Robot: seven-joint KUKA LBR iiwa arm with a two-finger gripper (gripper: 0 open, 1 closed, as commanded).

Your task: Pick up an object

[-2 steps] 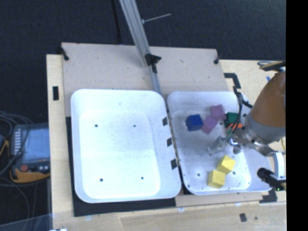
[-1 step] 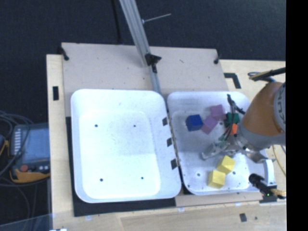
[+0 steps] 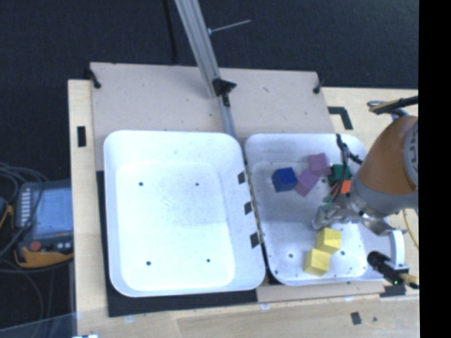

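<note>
Evidently the blocks lie loose in the right bin [image 3: 282,153]: a blue cube [image 3: 284,179] and two purple blocks [image 3: 312,174] toward its far edge, two yellow cubes [image 3: 323,250] by its near right corner. Reaching in over the right rim, the arm [image 3: 386,171] points its gripper [image 3: 328,217] down just above the upper yellow cube; whether it is apart or together I cannot tell

A robotics lab. The gripper [image 3: 325,220] works over a wooden bench [image 3: 81,189] bearing two white bins [image 3: 113,146]. Far to its left lies a teach pendant [image 3: 44,217] with cables; up-left rises an aluminium mast [image 3: 199,37].
</note>
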